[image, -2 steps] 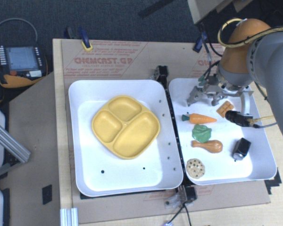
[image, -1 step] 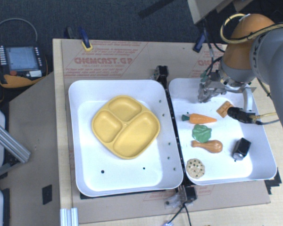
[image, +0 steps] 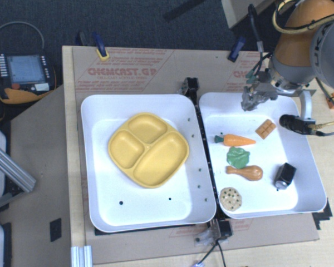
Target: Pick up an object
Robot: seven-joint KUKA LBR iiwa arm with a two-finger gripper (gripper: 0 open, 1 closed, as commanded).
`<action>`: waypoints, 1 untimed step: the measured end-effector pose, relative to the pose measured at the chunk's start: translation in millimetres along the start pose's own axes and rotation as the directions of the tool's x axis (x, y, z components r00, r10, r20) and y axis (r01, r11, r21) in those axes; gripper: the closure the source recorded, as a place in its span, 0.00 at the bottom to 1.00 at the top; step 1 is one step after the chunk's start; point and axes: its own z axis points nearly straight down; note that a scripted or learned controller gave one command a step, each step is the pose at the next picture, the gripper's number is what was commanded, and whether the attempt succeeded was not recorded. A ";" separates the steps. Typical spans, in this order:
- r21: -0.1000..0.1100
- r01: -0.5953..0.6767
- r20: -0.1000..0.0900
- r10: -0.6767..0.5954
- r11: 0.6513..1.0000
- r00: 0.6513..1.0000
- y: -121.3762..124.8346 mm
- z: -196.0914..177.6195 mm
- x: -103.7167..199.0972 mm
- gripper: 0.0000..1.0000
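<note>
My gripper (image: 252, 102) hangs over the far part of the right bin (image: 314, 202), with nothing seen in it. Several toy foods lie in this bin. A brown cracker (image: 265, 129) sits just right of and nearer than the gripper. An orange carrot (image: 237, 141) with a green tip lies below the gripper. Nearer the front come a green leafy piece (image: 237, 158), a brown drumstick (image: 246, 172) and a speckled round cookie (image: 230, 198). A small black block (image: 284, 175) rests at the right side.
The left bin (image: 94, 166) holds a yellow divided plate (image: 148, 149). A ridge with clips separates the two bins. The bins stand on a cardboard sheet (image: 72, 121). A handheld controller (image: 23, 74) lies off the bench at far left.
</note>
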 end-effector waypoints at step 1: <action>0.001 0.000 0.000 0.000 1.000 1.000 1.7 -37.9 -0.2 1.00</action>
